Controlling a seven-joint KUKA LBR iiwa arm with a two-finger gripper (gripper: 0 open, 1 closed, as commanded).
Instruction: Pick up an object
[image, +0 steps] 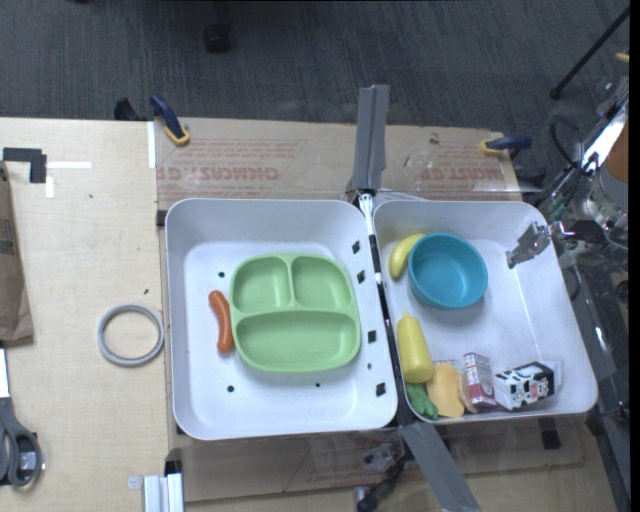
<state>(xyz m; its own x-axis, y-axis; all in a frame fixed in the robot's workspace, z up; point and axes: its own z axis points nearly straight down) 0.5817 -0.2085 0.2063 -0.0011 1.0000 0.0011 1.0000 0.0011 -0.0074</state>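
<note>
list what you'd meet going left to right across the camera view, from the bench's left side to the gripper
tape ring → orange carrot → green divided plate → yellow banana → blue bowl → cow-print carton → gripper

The gripper (527, 243) sits at the right edge of the right bin (520, 330), with the bowl (448, 270) just to its left and the banana (402, 254) touching the bowl's far-left side. Below and left of the gripper, along the bin's near wall, lie the bottle (414, 348), the carton (526, 384) and the small packet (478, 381). Well to the left of the gripper, the left bin (200, 400) holds the divided plate (295, 312), with the carrot (222, 321) just beside the plate's left rim.
</note>
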